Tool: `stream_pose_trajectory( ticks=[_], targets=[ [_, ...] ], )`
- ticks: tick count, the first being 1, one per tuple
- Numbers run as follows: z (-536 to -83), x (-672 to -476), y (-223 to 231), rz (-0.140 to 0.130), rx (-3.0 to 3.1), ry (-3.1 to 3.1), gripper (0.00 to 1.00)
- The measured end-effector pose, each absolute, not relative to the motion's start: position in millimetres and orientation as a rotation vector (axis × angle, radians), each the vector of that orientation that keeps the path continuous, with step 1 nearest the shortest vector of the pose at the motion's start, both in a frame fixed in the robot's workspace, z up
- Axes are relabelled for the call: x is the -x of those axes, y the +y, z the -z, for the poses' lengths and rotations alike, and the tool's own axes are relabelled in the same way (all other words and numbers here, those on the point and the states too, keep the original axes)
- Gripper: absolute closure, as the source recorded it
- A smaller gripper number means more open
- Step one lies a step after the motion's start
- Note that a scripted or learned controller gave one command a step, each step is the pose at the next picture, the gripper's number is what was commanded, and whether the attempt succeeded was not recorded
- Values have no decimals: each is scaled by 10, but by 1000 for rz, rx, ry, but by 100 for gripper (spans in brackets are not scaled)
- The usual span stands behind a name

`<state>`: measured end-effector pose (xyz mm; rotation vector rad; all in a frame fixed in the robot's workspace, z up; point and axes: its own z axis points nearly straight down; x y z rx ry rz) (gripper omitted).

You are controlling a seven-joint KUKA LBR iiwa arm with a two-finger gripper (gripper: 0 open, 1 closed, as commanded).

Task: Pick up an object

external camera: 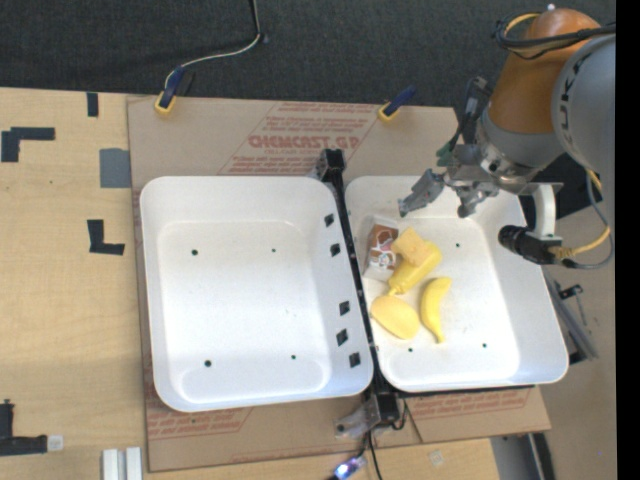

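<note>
A: The gripper (441,200) is seen hanging above the far part of the right bin (520,363), its two fingers spread wide, with nothing held between them.

B: And the pickings?

A: A small cluster is found against the left side of that bin, close to the divider (345,258): a yellow block (415,253), a banana (435,308), a rounded yellow fruit (396,317), possibly a lemon, though the shape is not resolved clearly, and a small brown-and-white packet (381,245) tucked against the block.

B: How should the step in hand be played?

A: One piece should be singled out before any descent. The banana is judged the fairest target: its right side faces bare bin floor, so one finger could be set there. The other finger would have to be slipped between banana and rounded fruit, which lie just beside one another. The fingers should be turned across the banana's narrow width, and the descent kept straight.

B: Room to move?

A: Plenty is offered on the right half of the bin, where the floor is bare. Care is called for towards the divider and its black clips; the packet and block sit near that wall, and a finger could be caught there. The left bin (240,288) is well apart from the action.
</note>
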<state>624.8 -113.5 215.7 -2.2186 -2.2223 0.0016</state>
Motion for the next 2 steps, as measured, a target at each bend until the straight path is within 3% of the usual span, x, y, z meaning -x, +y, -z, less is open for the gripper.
stream_pose_trajectory(
  ticks=[1, 2],
  targets=[
    [-1104, -5998, -1302, 17, 2227, -2235, 0],
    [-1202, -6005, -1288, 24, 2225, -2231, 100]
  ],
)
